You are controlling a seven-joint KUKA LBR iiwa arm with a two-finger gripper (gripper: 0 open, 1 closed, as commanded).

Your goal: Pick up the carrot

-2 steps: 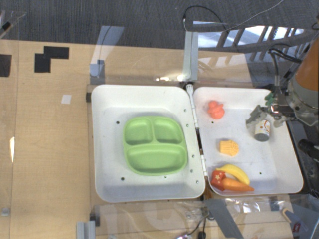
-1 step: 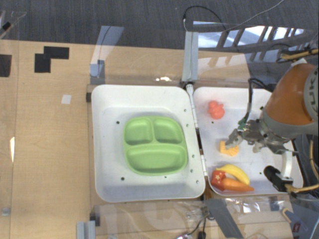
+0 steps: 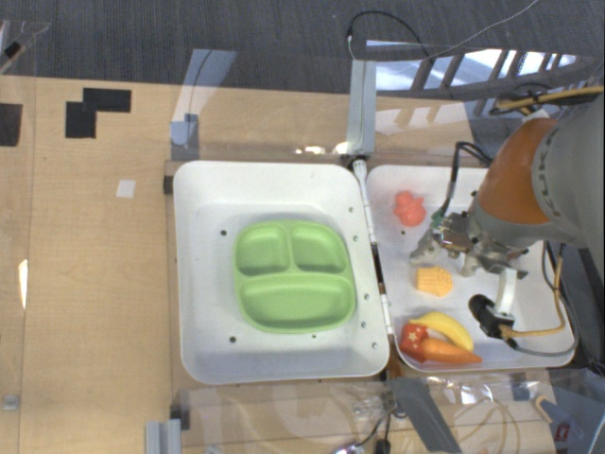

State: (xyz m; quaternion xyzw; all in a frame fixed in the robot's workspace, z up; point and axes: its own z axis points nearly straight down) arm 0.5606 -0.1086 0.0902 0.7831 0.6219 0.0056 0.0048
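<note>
Carrot (image 3: 448,352) beside banana (image 3: 446,327)

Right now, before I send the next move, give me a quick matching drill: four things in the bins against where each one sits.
Things:
1. carrot
2. green plate
3. corn piece
4. pink toy

Places:
A. middle of the left bin
B. far end of the right bin
C. near edge of the right bin, beside the banana
D. centre of the right bin, just under the hand

Pairs: 1-C, 2-A, 3-D, 4-B
</note>
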